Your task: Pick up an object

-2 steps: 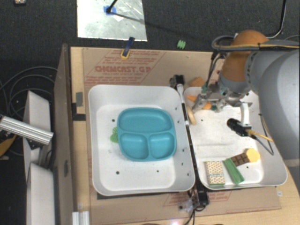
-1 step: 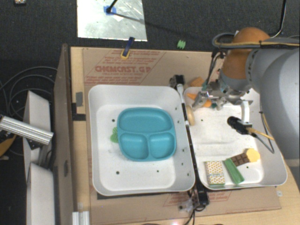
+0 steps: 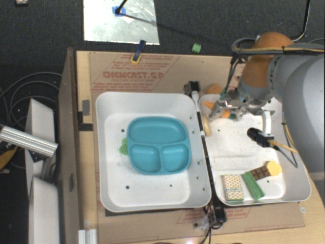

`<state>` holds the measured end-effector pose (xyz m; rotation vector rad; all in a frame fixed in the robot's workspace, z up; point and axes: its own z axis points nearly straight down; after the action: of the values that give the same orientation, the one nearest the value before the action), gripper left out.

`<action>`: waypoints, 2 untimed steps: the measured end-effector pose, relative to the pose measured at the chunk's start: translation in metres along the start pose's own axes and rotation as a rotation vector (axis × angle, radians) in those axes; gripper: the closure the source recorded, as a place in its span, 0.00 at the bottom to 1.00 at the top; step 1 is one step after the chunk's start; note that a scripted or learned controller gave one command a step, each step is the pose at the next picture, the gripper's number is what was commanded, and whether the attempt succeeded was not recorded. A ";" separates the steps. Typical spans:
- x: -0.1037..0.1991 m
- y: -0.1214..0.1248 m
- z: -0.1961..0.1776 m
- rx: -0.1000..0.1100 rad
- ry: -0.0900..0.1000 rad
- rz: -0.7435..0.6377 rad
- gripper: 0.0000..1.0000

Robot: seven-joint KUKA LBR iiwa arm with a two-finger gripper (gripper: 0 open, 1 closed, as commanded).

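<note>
My gripper [image 3: 228, 111] hangs low over the far left corner of the right bin [image 3: 297, 184]. An orange piece [image 3: 211, 106] lies right beside it at the bin's back wall, and a small teal bit [image 3: 235, 115] shows under the gripper. Whether anything is held cannot be made out. Along the bin's left wall lies a tan wooden peg [image 3: 205, 125]. At the near end lie a patterned box [image 3: 233, 187], a green block [image 3: 253, 185], a brown bar [image 3: 260, 173] and a yellow piece [image 3: 273, 168].
The left bin [image 3: 114, 187] holds a blue divided plate [image 3: 158, 144], with a small green thing [image 3: 123, 147] at the plate's left edge. The arm's grey body [image 3: 299, 95] covers the right bin's far right side. A black clip [image 3: 193, 88] sits where the bins meet.
</note>
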<state>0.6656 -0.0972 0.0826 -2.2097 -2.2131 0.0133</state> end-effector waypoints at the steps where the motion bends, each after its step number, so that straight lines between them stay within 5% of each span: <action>1: 0.004 0.000 0.000 -0.001 -0.004 -0.001 0.00; 2: 0.011 0.000 0.000 -0.001 -0.006 -0.002 0.00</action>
<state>0.6653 -0.0866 0.0821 -2.2109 -2.2186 0.0182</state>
